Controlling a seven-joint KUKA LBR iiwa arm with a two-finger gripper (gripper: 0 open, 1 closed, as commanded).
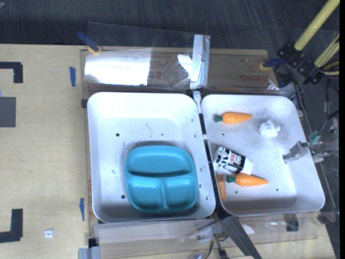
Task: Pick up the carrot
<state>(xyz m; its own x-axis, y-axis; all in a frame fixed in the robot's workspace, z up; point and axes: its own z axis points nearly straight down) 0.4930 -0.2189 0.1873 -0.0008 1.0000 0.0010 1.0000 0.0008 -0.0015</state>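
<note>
Two orange carrots with green tops lie in the right bin [307,185]. One carrot [236,118] rests near the bin's far left corner, its green end pointing left. The other carrot [251,181] lies near the front, its green end touching a black-and-white tube [232,162]. A further orange bit [221,189] shows against the bin's left wall, partly hidden under the tube.
A white crumpled lump [269,128] sits at the right bin's far right. A blue divided plate [160,178] fills the front of the left bin [108,123]. A small grey metal piece [296,151] hangs over the right bin's right rim. Yellow poles [318,18] stand at the back right.
</note>
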